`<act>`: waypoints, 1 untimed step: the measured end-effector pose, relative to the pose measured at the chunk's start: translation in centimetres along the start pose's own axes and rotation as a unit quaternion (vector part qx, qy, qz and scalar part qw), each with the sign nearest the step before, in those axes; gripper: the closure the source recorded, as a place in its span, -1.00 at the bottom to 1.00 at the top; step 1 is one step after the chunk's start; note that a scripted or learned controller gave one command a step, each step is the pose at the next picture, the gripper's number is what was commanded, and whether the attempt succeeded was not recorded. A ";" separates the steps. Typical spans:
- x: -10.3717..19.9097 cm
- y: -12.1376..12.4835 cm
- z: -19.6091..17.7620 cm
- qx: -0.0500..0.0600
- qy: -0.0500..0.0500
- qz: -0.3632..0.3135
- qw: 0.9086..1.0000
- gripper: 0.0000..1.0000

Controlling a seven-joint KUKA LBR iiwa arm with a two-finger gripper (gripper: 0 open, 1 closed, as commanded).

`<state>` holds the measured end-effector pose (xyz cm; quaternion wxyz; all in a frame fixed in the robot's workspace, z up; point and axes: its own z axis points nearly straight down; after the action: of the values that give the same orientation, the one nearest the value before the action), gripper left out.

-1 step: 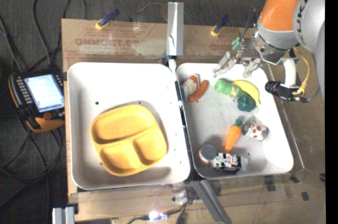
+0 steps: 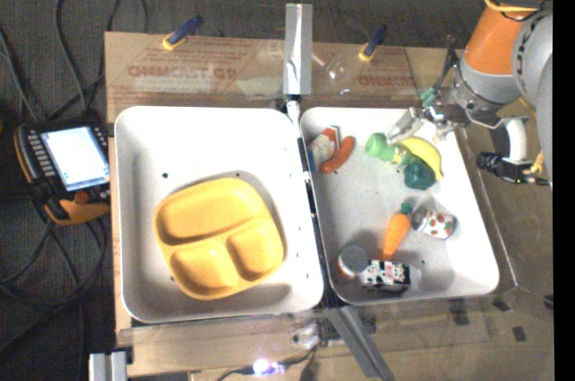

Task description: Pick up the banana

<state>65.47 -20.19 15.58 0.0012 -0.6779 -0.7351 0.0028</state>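
Note:
The banana (image 2: 426, 154) is a short yellow toy lying in the far right part of the right bin (image 2: 476, 262), partly on top of a dark green toy (image 2: 419, 176). My gripper (image 2: 420, 127) hangs at the bin's far right corner, directly behind and above the banana. Its fingers are spread apart, one pale finger (image 2: 402, 127) to the left and the other to the right. The banana's far end reaches up toward the gap between them, and nothing is clamped there. The gripper is open.
The right bin also holds a light green toy (image 2: 381, 146), a red sausage (image 2: 339, 154), a carrot (image 2: 396, 232), a small can (image 2: 353, 260) and a black-and-white box (image 2: 386, 275). A yellow divided plate (image 2: 219, 235) lies in the left bin (image 2: 135, 137).

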 end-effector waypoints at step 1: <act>-1.2 -0.2 6.1 -0.003 0.003 -0.038 0.999 -1.00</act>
<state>65.36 -21.41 9.50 0.0014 -0.6493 -0.7605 -0.0021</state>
